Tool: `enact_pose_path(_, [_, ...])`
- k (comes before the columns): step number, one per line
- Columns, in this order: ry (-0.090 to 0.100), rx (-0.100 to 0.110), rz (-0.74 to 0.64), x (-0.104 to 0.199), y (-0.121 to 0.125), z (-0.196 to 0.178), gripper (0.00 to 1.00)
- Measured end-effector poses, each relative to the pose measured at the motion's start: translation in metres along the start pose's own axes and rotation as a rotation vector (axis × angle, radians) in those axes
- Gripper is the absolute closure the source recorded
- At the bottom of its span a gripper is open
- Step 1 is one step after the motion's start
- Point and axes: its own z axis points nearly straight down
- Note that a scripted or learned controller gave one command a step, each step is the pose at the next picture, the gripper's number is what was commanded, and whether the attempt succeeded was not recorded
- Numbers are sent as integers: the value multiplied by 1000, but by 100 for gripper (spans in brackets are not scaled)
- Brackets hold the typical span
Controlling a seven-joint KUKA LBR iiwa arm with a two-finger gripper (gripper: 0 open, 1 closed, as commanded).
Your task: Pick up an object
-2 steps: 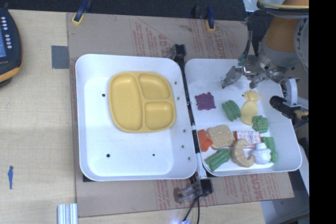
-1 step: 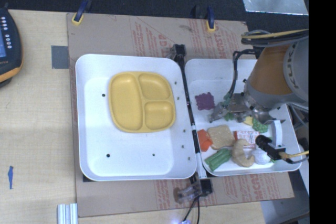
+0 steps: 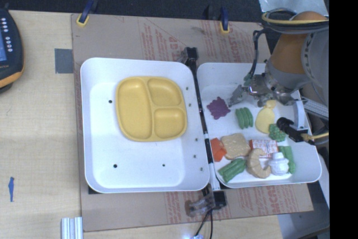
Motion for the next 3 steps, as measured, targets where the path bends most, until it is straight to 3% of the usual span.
enact_pose_path(1, [2, 7, 3, 19, -35, 2, 0])
enact_pose_path(2, [1, 7, 3, 17, -34, -9, 100])
enact_pose_path(3, [7, -2, -8, 120, -62, -103, 100])
